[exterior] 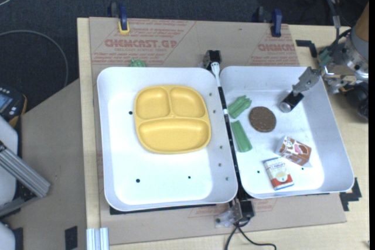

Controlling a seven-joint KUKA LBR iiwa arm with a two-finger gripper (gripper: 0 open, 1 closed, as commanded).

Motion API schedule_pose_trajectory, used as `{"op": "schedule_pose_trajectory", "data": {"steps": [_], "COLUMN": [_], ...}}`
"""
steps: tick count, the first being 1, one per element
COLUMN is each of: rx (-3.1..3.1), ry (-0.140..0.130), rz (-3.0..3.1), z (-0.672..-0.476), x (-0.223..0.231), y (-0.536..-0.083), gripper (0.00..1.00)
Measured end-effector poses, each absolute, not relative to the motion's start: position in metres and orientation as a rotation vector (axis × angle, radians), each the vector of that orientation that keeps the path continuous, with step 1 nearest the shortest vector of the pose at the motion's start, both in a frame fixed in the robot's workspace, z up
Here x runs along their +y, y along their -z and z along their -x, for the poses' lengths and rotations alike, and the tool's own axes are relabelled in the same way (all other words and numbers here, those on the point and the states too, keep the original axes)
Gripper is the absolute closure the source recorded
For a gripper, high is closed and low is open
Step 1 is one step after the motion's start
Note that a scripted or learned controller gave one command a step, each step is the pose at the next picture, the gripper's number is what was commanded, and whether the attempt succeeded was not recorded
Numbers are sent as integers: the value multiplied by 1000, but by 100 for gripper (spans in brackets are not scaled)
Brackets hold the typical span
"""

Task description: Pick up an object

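Note:
My gripper (288, 105) reaches in from the right and hangs low over the upper middle of the right bin (319, 126), its tip pointing down and left. Just left of the tip lies a round brown disc (262, 119), apart from the gripper. Two green pieces lie near the bin's left wall, one (239, 106) above the other (241, 136). A brown and white packet (295, 150) and a small red and white carton (278, 173) lie toward the front. Nothing is seen in the gripper.
The left bin (117, 155) holds a yellow divided plate (172, 118). A black bar (221, 103) runs between the bins. Blue clamps (122, 16) (276, 21) sit on the bench's far edge. Bare bin floor shows right of the packet.

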State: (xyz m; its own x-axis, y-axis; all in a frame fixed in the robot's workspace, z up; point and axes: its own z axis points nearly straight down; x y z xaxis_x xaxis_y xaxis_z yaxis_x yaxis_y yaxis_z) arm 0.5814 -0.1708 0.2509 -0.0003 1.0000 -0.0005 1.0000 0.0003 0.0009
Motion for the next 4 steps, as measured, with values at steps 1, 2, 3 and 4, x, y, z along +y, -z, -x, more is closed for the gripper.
{"op": "schedule_pose_trajectory", "data": {"steps": [1, 2, 3, 4], "rx": [2226, 2216, 2228, 2233], "ry": [-1, -11, -11, -7], "rz": [-2226, -2216, -2211, -2209], "z": [-591, -595, -503, -479], "x": [-156, -158, -68, 21], "y": [-78, -99, -248, -275], "gripper": [0, 100, 100, 100]}}
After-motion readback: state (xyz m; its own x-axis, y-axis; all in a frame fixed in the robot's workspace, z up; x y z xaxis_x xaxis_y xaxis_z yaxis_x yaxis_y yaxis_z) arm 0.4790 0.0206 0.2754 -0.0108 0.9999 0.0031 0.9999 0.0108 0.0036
